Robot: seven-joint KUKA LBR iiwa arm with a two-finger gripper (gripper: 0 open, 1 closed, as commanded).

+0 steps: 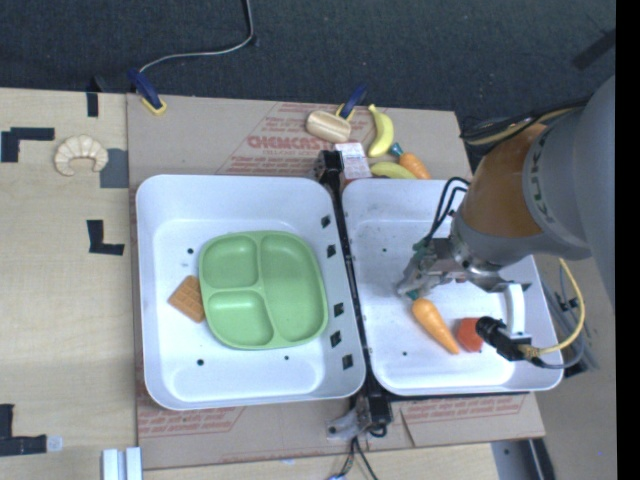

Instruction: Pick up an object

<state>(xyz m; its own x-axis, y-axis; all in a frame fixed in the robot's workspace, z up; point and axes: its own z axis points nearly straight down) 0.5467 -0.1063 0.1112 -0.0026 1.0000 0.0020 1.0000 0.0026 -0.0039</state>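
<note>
In the right bin (385, 223) an orange carrot (436, 325) lies slantwise near the middle, and a small red object (469, 334) sits just to its right, touching or nearly touching it. My gripper (419, 279) hangs low over the bin floor just above the carrot's upper left end. The grey arm with its orange band (505, 193) comes in from the right and covers the bin's right side.
The left bin (160, 368) holds a green divided plate (264, 290) with a tan cracker-like piece (187, 298) tucked at its left edge. Behind the bins lie a bread roll (327, 124), bananas (380, 133) and a small box (352, 158). A croissant (81, 154) rests far left.
</note>
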